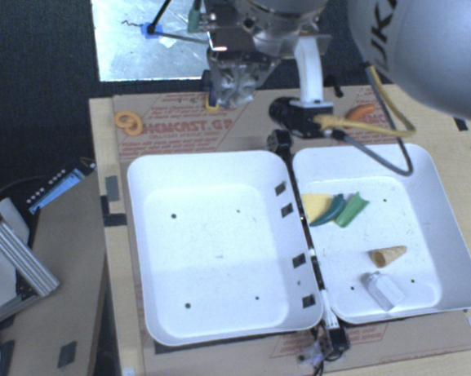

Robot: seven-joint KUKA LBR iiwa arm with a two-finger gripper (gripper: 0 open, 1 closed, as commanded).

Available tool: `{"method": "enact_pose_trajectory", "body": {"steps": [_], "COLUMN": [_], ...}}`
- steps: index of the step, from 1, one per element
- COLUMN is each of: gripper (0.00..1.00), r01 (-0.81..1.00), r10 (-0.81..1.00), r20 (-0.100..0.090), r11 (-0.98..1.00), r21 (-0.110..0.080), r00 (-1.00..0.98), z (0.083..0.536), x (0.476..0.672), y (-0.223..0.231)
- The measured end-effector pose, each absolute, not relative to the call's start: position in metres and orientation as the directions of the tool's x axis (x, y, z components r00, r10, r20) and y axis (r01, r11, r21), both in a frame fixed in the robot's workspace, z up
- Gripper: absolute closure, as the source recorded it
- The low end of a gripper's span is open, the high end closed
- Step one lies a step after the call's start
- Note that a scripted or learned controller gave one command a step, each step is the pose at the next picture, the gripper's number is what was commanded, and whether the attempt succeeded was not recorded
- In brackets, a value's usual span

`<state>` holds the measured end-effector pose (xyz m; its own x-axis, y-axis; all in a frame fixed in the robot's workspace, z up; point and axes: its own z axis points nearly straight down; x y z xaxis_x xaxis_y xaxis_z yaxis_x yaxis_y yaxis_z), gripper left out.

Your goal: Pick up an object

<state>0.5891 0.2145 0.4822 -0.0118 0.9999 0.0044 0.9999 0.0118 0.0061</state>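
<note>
1. Overhead, the gripper (230, 81) hangs beyond the far rim of the right bin (434, 207), off toward that bin's far-left corner and above the printed cardboard sheet (181, 126). It is too blurred to tell whether it is clenched or released, and nothing can be seen held in it.
2. Inside the right bin, against its left wall, lies a yellow piece (317, 206). A green piece (349, 208) touches the yellow one on the side away from that wall.
3. Nearer the middle of the right bin, toward its near edge, a tan cone-shaped piece (387, 255) lies on its side.
4. A small pale bottle (380, 290) lies in the right bin close to its near rim, just beside the tan piece and apart from it.
5. The left bin (155, 255) sits flush against the right bin's left wall.
6. A yellow cable (369, 126) runs just beyond the right bin's far rim.
7. An orange ring (128, 122) rests on the cardboard, well away from the right bin, past the left bin's far corner.
</note>
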Motion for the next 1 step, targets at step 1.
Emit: {"method": "enact_pose_trajectory", "body": {"steps": [1], "gripper": [1.00], "r01": [1.000], "r10": [1.000], "r20": [-0.002], "r11": [-0.010], "r21": [0.007], "r00": [0.010], "z": [0.5197], "x": [0.6058], "y": [0.0986]}}
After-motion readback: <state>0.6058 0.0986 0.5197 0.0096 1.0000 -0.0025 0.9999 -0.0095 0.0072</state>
